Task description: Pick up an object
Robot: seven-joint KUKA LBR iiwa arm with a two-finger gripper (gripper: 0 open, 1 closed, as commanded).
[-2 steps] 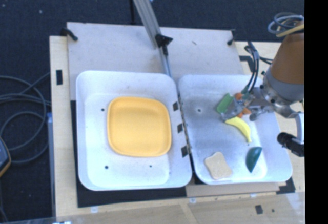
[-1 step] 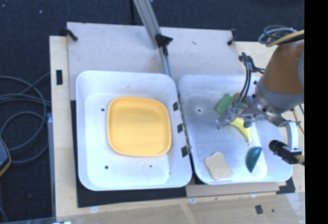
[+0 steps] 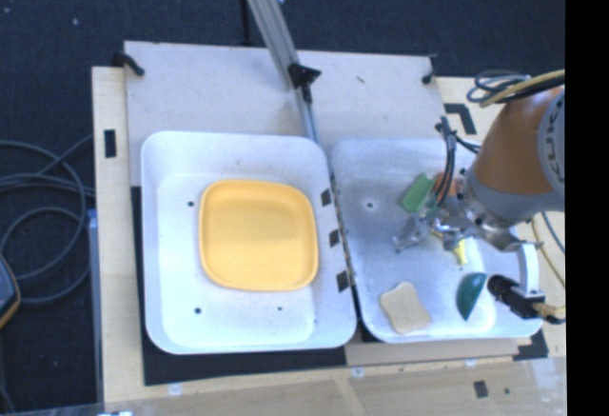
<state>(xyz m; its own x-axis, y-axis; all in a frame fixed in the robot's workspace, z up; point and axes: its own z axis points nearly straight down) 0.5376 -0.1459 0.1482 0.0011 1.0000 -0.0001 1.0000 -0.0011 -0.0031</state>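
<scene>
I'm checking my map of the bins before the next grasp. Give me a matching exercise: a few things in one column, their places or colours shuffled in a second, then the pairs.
Things:
1. yellow plate
2. tan sponge-like piece
3. dark green object
4. gripper

Places:
A. right bin, near the front edge, left of the dark green thing
B. middle of the left bin
C. over the middle of the right bin, beside a light green item
D. right bin's front right corner

Pairs: 1-B, 2-A, 3-D, 4-C
</scene>
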